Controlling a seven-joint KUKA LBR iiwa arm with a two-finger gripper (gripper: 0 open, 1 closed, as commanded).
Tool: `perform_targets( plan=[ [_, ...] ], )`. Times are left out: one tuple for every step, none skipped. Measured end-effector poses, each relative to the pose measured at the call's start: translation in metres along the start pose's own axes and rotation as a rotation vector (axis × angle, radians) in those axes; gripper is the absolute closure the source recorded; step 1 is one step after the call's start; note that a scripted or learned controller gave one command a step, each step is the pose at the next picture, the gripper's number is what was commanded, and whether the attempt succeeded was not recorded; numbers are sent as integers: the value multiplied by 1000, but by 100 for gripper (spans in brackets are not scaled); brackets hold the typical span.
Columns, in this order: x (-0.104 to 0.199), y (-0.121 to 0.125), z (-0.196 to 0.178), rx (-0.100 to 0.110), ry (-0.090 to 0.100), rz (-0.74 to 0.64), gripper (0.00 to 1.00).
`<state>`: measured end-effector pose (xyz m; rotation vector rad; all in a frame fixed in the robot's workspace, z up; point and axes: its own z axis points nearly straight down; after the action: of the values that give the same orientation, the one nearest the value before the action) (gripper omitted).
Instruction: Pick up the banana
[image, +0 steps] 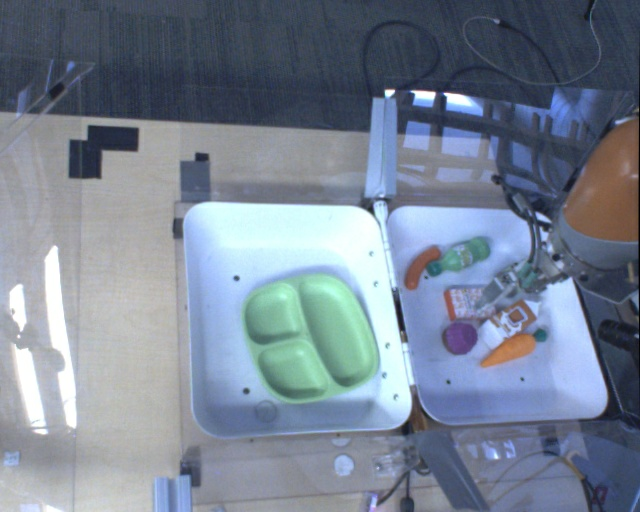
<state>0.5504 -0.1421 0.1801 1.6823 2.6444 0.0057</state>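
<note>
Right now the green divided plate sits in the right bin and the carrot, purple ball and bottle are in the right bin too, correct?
Not quite. The camera view shows the green divided plate in the left bin, not the right. The carrot, purple ball and bottle are in the right bin, as you said.

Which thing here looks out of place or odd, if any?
The task names a banana, yet I see none among the right bin items: carrot, green bottle, purple item. Nothing looks spilled.
</note>
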Motion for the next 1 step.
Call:
perform_targets(
  plan=[
    [-9,53,92,0,0,145,0]
  ],
)
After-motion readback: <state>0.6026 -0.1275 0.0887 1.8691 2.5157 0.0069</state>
